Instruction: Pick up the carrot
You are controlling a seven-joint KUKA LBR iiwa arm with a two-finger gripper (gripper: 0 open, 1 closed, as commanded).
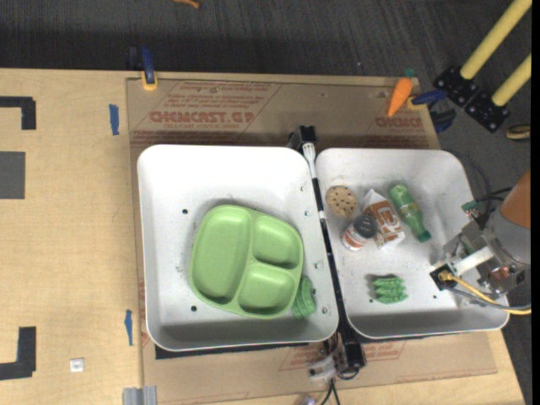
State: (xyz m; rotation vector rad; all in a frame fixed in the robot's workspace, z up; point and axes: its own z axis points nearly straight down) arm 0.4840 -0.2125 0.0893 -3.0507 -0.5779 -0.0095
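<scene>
small orange carrot with green top (400,96) lies on tan cardboard-covered surface (76,226), just behind shallow white right bin (440,175), outside it | pincer (472,264) at that bin's right rim, opening cannot be told | dark grey carpet floor (295,15) beyond

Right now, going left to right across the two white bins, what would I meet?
Green divided plate → round cookie → green bottle → pincer. The jar, packet and green bunch overlap these sideways, so they are left out.
</scene>
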